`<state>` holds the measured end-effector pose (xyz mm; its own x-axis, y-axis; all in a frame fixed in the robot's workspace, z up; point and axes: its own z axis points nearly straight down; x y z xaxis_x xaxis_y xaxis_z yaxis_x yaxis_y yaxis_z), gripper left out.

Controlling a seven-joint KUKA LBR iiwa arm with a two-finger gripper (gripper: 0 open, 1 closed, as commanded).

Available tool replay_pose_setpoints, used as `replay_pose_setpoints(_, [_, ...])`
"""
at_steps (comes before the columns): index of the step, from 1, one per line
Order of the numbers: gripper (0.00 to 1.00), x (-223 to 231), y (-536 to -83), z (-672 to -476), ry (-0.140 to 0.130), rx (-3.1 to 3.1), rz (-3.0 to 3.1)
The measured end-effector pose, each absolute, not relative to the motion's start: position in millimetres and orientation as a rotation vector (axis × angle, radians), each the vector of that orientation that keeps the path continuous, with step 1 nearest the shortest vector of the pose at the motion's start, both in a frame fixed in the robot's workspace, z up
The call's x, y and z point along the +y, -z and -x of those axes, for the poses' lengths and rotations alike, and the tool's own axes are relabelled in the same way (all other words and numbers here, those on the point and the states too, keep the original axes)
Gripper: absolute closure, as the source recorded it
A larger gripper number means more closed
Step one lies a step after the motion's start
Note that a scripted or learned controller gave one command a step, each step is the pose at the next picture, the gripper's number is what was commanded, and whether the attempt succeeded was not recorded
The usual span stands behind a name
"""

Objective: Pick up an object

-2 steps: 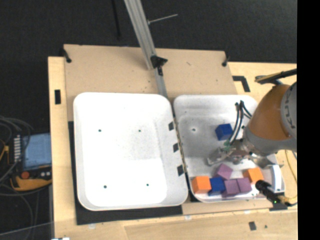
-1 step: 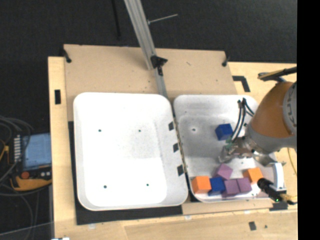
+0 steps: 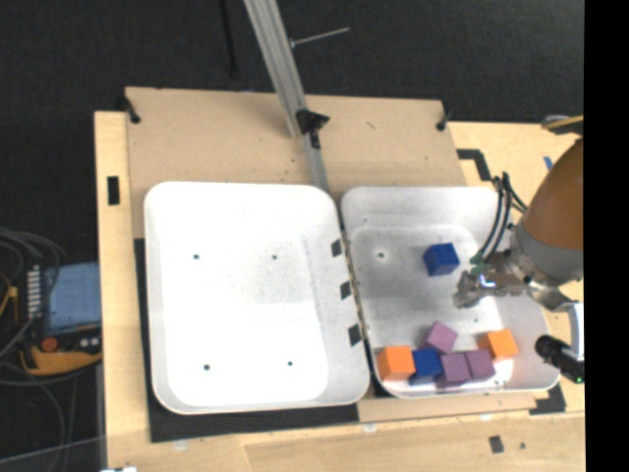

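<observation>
We see the gripper (image 3: pixel 476 290) low over the right bin (image 3: pixel 413 209), near its right side, with the arm (image 3: pixel 555 219) coming in from the right edge and its orange band just above the wrist. The view is too blurred there for us to tell how the gripper is set, and we see nothing between its tips.

Just up and to the left of it, a lone blue block (image 3: pixel 441 258) sits on the bin floor, apart from the rest. Below the gripper we find a cluster along the bin's near wall: an orange block (image 3: pixel 398 362) at the left, a small blue block (image 3: pixel 427 361) touching it, a tilted purple block (image 3: pixel 441 338) just above, two more purple blocks (image 3: pixel 466 367) side by side to the right, and a small orange block (image 3: pixel 501 343) at the right end.

The left bin (image 3: pixel 246 293) lies beside the right one on the bench (image 3: pixel 285 131).
</observation>
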<state>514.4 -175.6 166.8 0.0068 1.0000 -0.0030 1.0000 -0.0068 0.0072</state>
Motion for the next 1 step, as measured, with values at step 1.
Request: replay_pose_setpoints(1, [1.0, -182.8, -211.9, -517.2, -0.005, 2.22, -2.213])
